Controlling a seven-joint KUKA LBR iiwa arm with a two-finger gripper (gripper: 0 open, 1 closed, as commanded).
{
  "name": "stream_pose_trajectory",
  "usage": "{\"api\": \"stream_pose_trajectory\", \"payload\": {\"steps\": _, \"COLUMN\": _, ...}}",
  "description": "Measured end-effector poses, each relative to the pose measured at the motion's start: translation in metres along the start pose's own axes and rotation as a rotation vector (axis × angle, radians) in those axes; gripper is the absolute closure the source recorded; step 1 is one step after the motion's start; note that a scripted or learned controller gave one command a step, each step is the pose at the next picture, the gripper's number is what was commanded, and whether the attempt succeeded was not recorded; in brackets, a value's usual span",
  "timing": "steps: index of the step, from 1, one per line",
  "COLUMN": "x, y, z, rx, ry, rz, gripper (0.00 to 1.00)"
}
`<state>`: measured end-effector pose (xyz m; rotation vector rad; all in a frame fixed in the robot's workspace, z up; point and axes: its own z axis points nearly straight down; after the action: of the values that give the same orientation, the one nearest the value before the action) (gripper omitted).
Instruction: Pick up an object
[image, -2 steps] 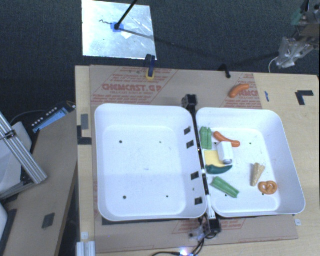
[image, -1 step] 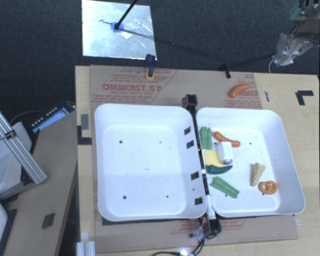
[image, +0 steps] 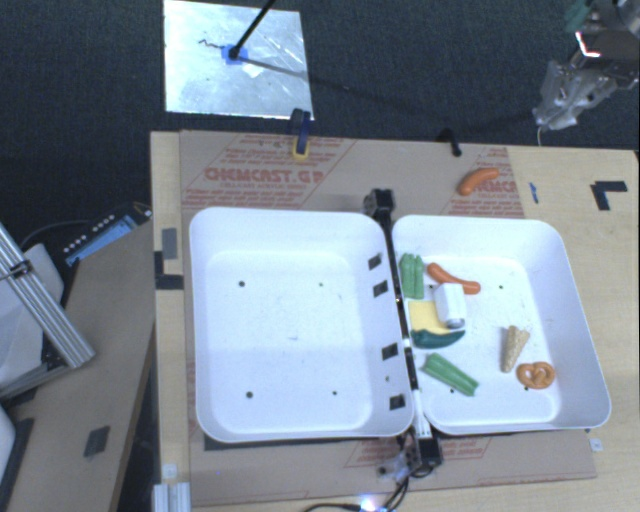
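Note:
The right bin (image: 560, 260) holds several small toy foods near its left side: a green pod (image: 411, 274), an orange sausage (image: 453, 277), a white cylinder (image: 450, 303) lying on a yellow piece (image: 424, 317), a dark green curved piece (image: 438, 339) and another green pod (image: 449, 374). A tan cone (image: 513, 346) and a brown pretzel (image: 536, 375) lie further right. My gripper (image: 565, 95) is at the top right corner of the view, high up and beyond the bench's far edge, far from every object.
The left bin (image: 290, 320) lies beside the right one, joined by a black hinge strip (image: 398, 300). An orange sausage (image: 478, 181) rests on the cardboard behind the right bin. A yellow clamp (image: 299, 135) stands at the bench's far edge.

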<state>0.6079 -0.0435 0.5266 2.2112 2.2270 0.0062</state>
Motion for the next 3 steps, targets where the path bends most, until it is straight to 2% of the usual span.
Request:
{"api": "stream_pose_trajectory", "payload": {"steps": 1, "x": 0.02, "y": -0.012, "z": -0.009, "rx": 0.002, "ry": -0.001, "rz": 0.002, "gripper": 1.0}}
{"api": "stream_pose_trajectory", "payload": {"steps": 2, "x": -0.027, "y": 0.013, "z": -0.009, "rx": 0.001, "ry": -0.002, "rz": 0.008, "gripper": 1.0}}
{"api": "stream_pose_trajectory", "payload": {"steps": 3, "x": -0.097, "y": 0.023, "z": -0.009, "rx": 0.001, "ry": -0.004, "rz": 0.01, "gripper": 1.0}}
